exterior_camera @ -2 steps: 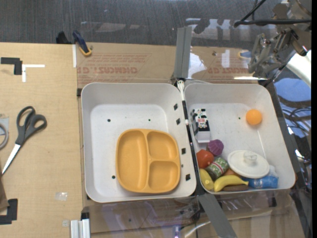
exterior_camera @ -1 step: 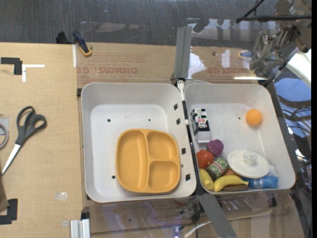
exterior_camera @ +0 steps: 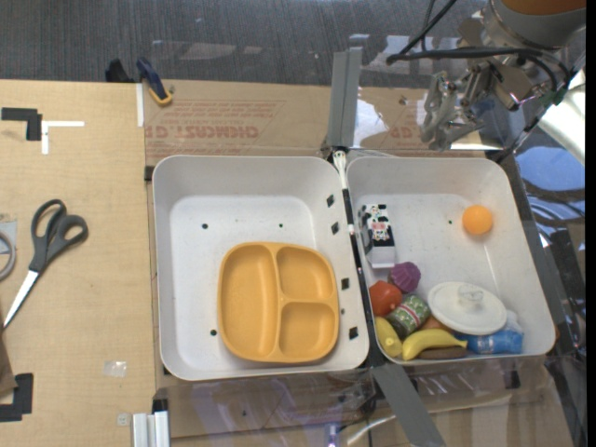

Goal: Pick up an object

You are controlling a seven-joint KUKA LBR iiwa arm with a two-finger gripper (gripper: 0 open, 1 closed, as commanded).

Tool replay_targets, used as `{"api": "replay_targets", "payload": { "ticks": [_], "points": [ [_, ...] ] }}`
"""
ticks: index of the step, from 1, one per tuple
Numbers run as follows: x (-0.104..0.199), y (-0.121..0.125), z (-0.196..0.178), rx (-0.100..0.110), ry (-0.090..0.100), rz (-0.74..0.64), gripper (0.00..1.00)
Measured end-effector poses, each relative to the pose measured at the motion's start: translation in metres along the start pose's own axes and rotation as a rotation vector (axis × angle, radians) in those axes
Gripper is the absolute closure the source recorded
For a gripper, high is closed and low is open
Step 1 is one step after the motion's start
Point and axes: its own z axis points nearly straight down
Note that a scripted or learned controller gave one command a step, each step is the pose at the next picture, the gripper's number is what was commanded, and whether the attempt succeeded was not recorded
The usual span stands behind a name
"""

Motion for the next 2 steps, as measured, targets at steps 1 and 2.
{"api": "replay_targets", "payload": {
  "ticks": [1, 2],
  "points": [
    [-0.0015, -0.0004, -0.0104, 0.001, -0.007, 0.002, 1.00],
    [-0.0031, -0.0008, -0.0198, 0.002, -0.012, 0.003, 1.00]
  ]
}}
